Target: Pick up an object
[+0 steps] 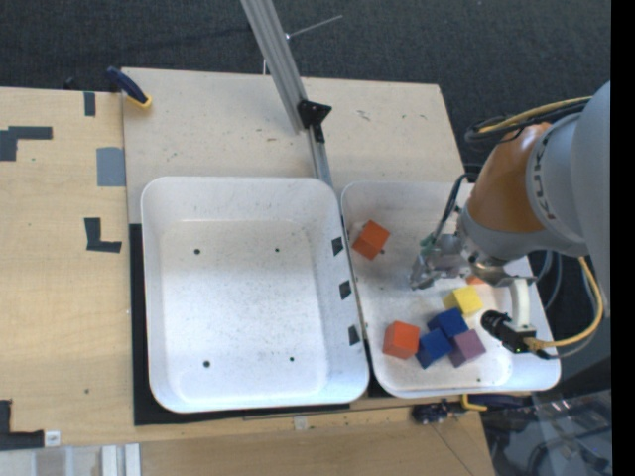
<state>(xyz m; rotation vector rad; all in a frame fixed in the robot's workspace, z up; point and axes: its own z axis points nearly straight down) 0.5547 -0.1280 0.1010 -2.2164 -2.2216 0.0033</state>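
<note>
Beside end effector, yellow block, seemingly apart.

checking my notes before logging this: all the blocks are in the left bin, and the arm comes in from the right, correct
Not quite. The blocks, among them an orange block, a yellow block and a purple block, lie in the right bin, not the left bin, as the camera view shows. The arm does come in from the right.
</note>
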